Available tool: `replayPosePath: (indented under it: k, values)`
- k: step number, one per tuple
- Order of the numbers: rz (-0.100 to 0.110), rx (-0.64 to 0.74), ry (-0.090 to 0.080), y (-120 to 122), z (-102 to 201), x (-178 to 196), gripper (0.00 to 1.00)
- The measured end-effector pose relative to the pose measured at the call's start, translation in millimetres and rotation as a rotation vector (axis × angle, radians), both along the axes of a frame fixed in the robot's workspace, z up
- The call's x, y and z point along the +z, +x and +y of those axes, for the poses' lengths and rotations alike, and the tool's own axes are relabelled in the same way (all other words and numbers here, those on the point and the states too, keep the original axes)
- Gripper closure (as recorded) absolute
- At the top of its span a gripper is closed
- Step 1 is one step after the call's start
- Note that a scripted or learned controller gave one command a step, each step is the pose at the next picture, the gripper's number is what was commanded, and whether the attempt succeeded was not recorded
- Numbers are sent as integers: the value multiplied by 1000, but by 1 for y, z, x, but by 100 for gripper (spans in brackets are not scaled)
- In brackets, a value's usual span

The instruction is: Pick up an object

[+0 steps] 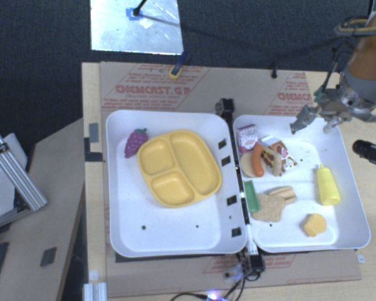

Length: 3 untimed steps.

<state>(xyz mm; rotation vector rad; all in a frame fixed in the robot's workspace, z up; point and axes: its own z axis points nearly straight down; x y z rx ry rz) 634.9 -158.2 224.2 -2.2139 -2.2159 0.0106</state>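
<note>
Grey metal hand (314, 120), fingers spread wide, above glossy white right bin (354, 196) of plastic food.

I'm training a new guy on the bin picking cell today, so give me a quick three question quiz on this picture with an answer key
1. True or false: the yellow divided tray lies in the right bin.
2. Which item lies beside the tray in the left bin? A) purple grapes B) yellow mustard bottle C) hot dog
3. Fill in: the gripper hangs over the ____ corner of the right bin, touching no item.

Key
1. False; it lies in the left bin.
2. A; the mustard bottle and hot dog lie in the right bin.
3. Far right, as the camera sees it.
</note>
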Motion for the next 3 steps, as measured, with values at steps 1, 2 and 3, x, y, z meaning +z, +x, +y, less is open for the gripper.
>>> replayPosePath:
  k: [1, 2, 3]
  values:
    - [-13, 2, -2, 2, 0, 8, 0]
    - [-11, 5, -2, 10, 7, -45, 0]
    - [-11, 1, -2, 15, 1, -90, 0]
